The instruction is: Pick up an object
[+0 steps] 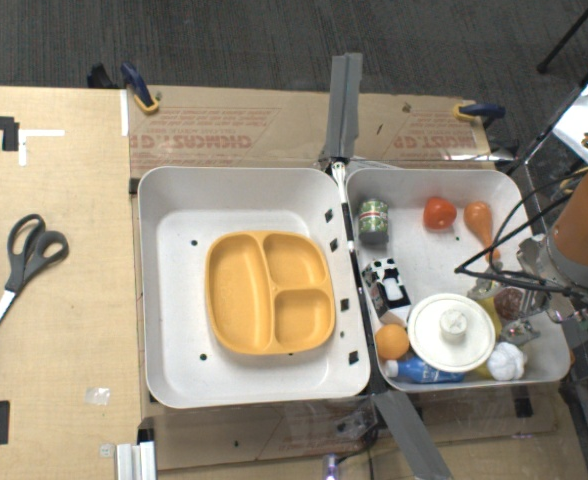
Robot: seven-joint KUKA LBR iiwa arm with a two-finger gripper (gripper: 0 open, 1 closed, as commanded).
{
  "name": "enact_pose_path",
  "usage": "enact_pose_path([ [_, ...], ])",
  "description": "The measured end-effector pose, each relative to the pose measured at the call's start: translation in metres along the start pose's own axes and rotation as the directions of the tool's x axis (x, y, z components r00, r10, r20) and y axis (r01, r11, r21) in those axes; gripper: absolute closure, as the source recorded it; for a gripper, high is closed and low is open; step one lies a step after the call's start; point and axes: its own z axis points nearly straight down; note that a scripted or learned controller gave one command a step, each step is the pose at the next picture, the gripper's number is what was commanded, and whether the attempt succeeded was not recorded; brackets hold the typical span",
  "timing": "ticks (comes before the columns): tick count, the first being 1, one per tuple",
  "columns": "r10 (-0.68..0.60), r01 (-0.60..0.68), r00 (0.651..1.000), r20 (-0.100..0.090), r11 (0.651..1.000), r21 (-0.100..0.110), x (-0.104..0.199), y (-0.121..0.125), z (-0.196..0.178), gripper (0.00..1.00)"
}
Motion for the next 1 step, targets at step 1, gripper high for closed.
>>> enact_pose_path([
  [1,0.245,-0.245,0.970,-0.005,0.970,0.000,-0.1002,-0.0257,0.0023,0.00],
])
